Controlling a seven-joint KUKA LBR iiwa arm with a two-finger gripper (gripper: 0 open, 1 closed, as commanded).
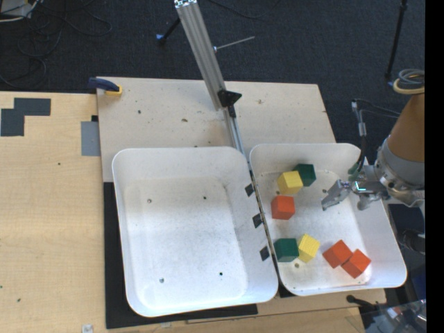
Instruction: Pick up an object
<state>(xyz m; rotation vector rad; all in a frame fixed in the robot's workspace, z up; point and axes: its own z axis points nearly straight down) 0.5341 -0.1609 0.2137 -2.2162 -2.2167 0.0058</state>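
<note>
The right bin (320,148) holds several coloured cubes. A yellow cube (291,181) touches a dark green cube (304,173) near the back, with a red-orange cube (282,207) just in front of them. Toward the front lie a green cube (285,249) beside a small yellow cube (309,247), and two red-orange cubes (337,253) (358,263) side by side. My gripper (345,202) hangs over the bin's right half, right of the back cluster, open with nothing between its fingers.
The left bin (139,186) sits beside the right one, with black clips (255,220) along the shared wall. A slanted aluminium rail (205,54) rises from behind the bins. A blue clamp (105,85) lies at the board's back left corner.
</note>
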